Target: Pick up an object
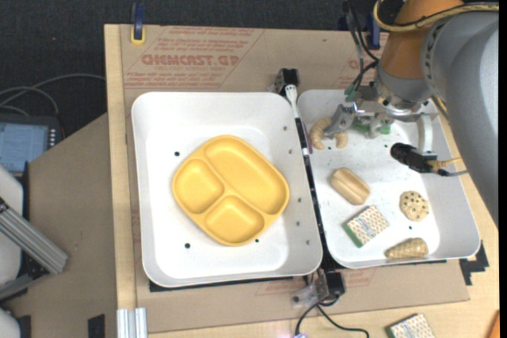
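Camera view: gripper [351,116] hovers over a tan pastry [328,133].

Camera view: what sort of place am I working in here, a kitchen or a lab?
Most likely a robotics lab bench, not a kitchen. Two white bins sit on a protective board, the yellow tray and the snacks like the cookie look like toy props, and loose cables trail over dark carpet.
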Robot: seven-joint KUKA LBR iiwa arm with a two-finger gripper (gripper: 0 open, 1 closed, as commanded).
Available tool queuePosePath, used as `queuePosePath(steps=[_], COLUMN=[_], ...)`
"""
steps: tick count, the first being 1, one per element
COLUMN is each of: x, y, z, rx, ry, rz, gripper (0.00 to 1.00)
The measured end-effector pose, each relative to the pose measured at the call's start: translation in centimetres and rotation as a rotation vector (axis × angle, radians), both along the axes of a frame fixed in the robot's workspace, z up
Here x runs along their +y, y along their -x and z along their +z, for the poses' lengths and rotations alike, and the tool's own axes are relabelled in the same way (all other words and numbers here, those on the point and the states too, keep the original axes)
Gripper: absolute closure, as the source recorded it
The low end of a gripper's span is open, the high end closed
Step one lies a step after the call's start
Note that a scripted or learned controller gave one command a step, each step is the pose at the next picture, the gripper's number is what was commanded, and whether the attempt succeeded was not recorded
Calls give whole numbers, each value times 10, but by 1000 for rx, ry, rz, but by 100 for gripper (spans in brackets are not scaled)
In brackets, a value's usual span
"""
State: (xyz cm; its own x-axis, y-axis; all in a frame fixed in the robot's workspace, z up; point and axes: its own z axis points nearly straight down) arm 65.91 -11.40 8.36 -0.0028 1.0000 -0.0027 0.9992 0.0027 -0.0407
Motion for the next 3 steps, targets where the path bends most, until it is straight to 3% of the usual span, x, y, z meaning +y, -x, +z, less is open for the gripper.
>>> queuePosePath(steps=[1, 2, 3], x=[-26, -73, -41], y=[0, 0, 0], z=[-1, 5, -1], rx=[1, -7, -2], ry=[-13, -9, -2], rz=[1, -2, 1], gripper=[0, 0, 0])
